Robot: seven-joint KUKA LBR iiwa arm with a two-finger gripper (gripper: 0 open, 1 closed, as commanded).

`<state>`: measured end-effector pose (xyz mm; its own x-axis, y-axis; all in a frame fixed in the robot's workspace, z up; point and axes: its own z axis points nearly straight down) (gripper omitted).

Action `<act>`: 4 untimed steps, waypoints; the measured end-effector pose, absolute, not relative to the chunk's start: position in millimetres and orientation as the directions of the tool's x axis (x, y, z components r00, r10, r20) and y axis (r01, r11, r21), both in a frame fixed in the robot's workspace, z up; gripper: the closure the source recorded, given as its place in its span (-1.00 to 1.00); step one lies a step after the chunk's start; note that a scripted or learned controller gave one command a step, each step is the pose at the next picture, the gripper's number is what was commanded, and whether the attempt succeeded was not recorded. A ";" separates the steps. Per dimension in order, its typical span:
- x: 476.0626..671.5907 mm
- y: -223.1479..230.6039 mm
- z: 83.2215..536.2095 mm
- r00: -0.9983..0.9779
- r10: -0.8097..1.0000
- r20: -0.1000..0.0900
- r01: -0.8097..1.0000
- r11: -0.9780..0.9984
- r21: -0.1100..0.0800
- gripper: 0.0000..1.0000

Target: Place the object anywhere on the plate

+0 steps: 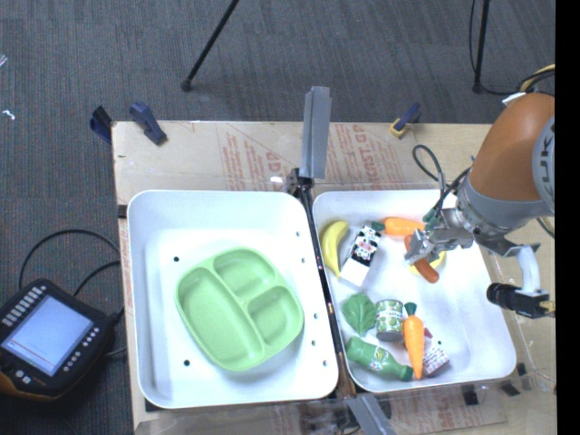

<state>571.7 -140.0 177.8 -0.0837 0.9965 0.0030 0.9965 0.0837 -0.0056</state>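
From my station I see the green divided plate (pixel 239 308) lying in the left bin (pixel 145 243), all three of its compartments bare. The arm (pixel 512 166) reaches in from the right, and its gripper (pixel 426 254) hangs low over the upper middle of the right bin (pixel 480 333). A small orange-red piece, possibly a toy sausage (pixel 428 271), sits right at the fingertips with a bit of yellow beside it. At this resolution I cannot tell whether the fingers are closed on it or merely above it.

The rest of the play food is in the right bin. A banana (pixel 333 243) lies along the left wall, with a black-and-white cow-print carton (pixel 364 245) just beside it. An orange carrot-like piece (pixel 399 227) lies near the top, close to the gripper. Lower down I see a green leaf (pixel 359 313), a small green can (pixel 390 318) and a carrot (pixel 413 338) with a green top. A green bottle (pixel 376 358) lies on its side at the bottom edge, and a small packet (pixel 436 357) touches the carrot's tip.

A teach pendant (pixel 50 338) rests on the floor to the left of the bench.
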 end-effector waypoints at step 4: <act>537.3 79.5 184.8 -0.104 0.995 0.000 0.995 0.104 -0.010 1.00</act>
<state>537.3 79.5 184.8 -0.1040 0.9946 0.0004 0.9945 0.1040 -0.0097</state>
